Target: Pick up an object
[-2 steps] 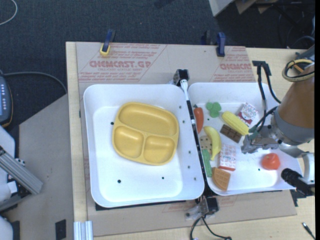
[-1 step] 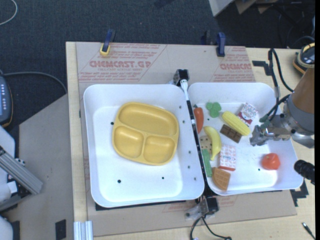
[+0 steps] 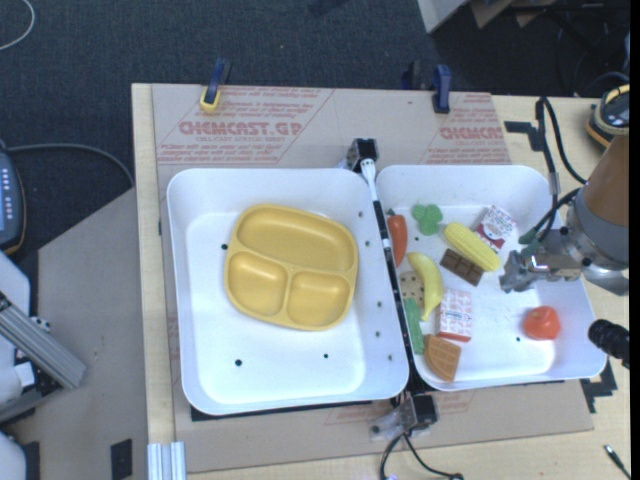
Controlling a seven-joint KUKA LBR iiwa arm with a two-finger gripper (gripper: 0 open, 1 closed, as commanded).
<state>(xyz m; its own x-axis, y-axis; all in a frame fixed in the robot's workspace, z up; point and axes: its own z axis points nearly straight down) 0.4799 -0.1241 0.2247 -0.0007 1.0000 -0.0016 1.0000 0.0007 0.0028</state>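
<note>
The right bin [image 3: 480, 183] holds several toy foods: a yellow corn cob [image 3: 470, 246], a brown chocolate bar [image 3: 461, 266], a banana [image 3: 430, 283], an orange carrot [image 3: 398, 238], a green piece [image 3: 428, 217], a red-and-white packet [image 3: 495, 226], a white carton [image 3: 456, 314], a red tomato [image 3: 541, 322] and a brown bread slice [image 3: 441, 356]. My gripper [image 3: 518, 271] hangs over the right part of this bin, just right of the chocolate bar and up-left of the tomato. Nothing shows in its grasp.
The left bin [image 3: 200, 298] holds a yellow divided plate [image 3: 290, 266]. A black divider strip [image 3: 385, 258] runs between the bins. Blue and yellow clamps [image 3: 441, 88] hold the cardboard at the far edge. Cables run along the bench's right side.
</note>
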